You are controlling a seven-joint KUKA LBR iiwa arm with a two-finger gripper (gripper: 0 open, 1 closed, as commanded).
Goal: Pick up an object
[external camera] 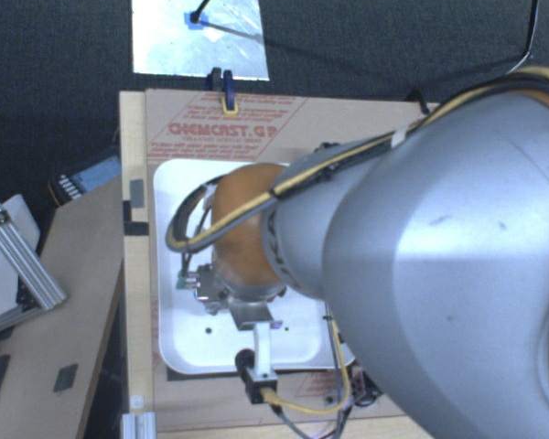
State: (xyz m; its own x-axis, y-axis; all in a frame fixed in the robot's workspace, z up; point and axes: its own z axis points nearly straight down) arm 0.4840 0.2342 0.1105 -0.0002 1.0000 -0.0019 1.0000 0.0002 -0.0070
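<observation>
Object to pick isn't visible; arm looms over white bin, claw's grip impossible to tell.

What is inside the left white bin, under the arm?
The arm and its orange band hang over the left bin. The bare floor showing along its left and lower edges holds nothing visible. The arm covers the rest, along with any objects there.

Light is even and fairly bright, seemingly from overhead. The foil sheet glares pale, and a broad sheen lies along the grey arm, which looms close and soft in focus. The white bin looks nearly washed out; the surrounding floor stays dark and grainy.
</observation>
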